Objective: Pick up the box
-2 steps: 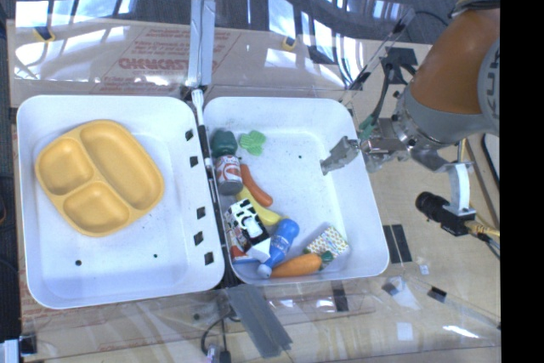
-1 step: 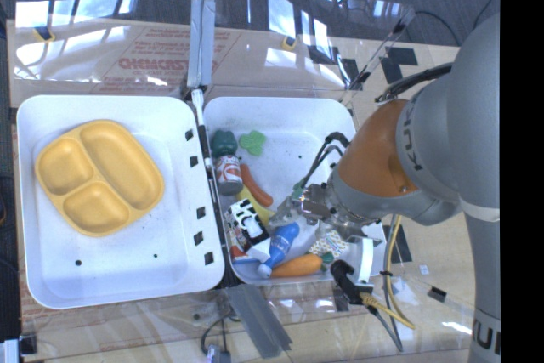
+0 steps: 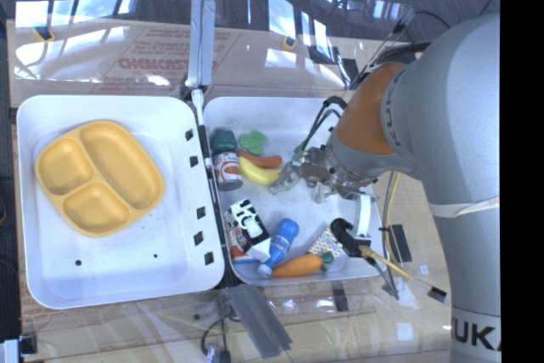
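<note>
Two white bins side by side. The left bin (image 3: 127,268) holds one yellow plate (image 3: 98,176) with three compartments, lying flat in the upper-left part of the bin.

The right bin (image 3: 280,119) holds all the small things:
- One box (image 3: 246,221), black-and-white print, near the bin's left wall in the lower half and lying at a slant.
- One blue bottle (image 3: 280,238) on its side, just right of the box, touching it or nearly so.
- One carrot (image 3: 297,266) at the bottom edge, just below the bottle.
- One small speckled item (image 3: 321,246) right of the bottle. Too small to identify.
- One can (image 3: 225,159) with a dark top, upright against the left wall in the upper half.
- One green item (image 3: 252,142) just right of the can.
- One red sausage-shaped item (image 3: 263,160) below the green item.
- One banana (image 3: 257,173) right under the red item, touching it.

One arm (image 3: 442,123) reaches in from the right, with its orange band (image 3: 365,119) over the right bin's right side. The gripper (image 3: 287,178) is low in the middle of the right bin, just right of the banana. It is above and to the right of the box, apart from it, and nothing is seen held. Cannot tell whether the gripper is open or closed.
</note>
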`<state>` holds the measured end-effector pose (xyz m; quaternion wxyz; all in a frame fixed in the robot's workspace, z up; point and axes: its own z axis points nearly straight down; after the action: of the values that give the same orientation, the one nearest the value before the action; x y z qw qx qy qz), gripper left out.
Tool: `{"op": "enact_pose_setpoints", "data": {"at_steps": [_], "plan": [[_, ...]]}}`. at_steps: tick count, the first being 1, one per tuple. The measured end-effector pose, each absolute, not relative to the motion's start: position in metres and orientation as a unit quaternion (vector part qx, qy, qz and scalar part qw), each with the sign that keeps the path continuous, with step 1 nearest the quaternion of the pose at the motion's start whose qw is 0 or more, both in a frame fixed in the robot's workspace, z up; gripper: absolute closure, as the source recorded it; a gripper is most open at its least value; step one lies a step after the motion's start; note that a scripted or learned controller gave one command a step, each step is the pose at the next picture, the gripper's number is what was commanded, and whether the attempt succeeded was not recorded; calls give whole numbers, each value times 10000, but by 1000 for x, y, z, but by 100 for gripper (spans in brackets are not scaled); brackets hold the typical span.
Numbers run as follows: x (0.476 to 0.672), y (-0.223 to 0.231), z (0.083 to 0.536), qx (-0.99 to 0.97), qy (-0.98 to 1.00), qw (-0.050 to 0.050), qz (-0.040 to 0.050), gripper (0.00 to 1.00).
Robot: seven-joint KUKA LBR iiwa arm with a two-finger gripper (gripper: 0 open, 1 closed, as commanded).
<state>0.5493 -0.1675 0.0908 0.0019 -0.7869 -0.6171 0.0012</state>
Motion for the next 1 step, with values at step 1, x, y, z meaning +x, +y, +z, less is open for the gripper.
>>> {"op": "enact_pose_setpoints", "data": {"at_steps": [1], "plan": [[640, -171, 92, -7828, -6222, 14, 11, 0]]}}
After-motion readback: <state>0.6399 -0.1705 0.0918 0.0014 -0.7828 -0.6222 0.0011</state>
